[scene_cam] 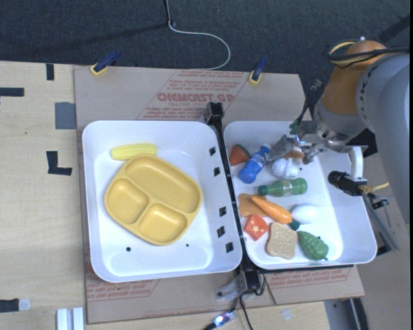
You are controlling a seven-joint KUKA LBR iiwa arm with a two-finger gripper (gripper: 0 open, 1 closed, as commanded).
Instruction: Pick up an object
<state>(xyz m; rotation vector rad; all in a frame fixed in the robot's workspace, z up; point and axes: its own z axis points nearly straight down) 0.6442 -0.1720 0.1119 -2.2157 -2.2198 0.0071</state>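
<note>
Hovering low over the right bin [344, 249], my claw [294, 150] sits just above a small white ball [281, 168] beside the blue bottle [253, 166]; its grip I cannot tell. Nothing looks lifted yet, so picking up remains.

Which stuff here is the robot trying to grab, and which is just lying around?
For the job:
gripper
blue bottle
green bottle
carrot
bread slice
white egg

Just lying about:
yellow divided plate
corn cob
white cable
</note>
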